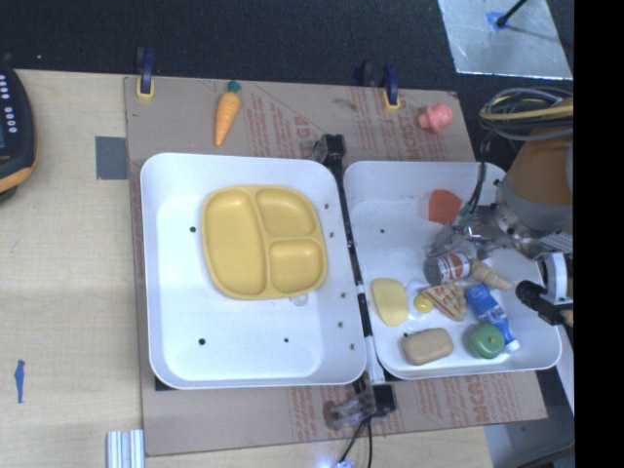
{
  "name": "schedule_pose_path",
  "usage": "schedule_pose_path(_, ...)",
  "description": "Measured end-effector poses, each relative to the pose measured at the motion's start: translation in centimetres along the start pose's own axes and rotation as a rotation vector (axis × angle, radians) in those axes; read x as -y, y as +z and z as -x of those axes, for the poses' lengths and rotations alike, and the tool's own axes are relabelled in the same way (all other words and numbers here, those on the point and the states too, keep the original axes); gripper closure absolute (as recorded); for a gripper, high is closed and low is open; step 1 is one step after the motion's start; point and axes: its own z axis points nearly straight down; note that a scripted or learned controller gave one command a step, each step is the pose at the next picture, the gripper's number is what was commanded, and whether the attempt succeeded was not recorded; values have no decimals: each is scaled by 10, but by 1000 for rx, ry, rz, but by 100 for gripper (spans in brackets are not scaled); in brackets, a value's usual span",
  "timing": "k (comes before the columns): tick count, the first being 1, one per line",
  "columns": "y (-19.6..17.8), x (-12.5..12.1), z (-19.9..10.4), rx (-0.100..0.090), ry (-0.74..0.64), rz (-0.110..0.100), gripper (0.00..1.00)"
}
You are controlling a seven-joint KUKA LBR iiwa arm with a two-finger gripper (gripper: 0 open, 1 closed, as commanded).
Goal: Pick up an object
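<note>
The fingers [458, 245] are seen low in the right bin [390, 188], dark and thin, just above a small can [450, 267]. It cannot be told whether the fingers are open or closed, because they are small and blurred against the can. Nothing is clearly seen held between them.

The small can is lying on its side, right under the fingers and maybe touching them. It is judged to be light, hard and smooth, so it may roll or slip. It is best taken across its round middle.

Around the can, other toys are packed close. A sandwich wedge [450, 302] and a little yellow piece [422, 303] lie just below it. A blue bottle [487, 306] and a green round toy [485, 340] lie toward the near right corner. A yellow block [390, 300] and a tan bread-like piece [427, 345] are beside them. A red piece [445, 204] lies farther back.

In the left bin [175, 310], a yellow divided plate [263, 241] is set. On the bench [68, 261], a toy carrot [226, 113] and a pink toy [436, 116] are left outside the bins.
</note>
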Motion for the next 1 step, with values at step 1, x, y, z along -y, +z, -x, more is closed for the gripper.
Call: schedule_pose_path(1,0,41,-16,-2,-2,1,0)
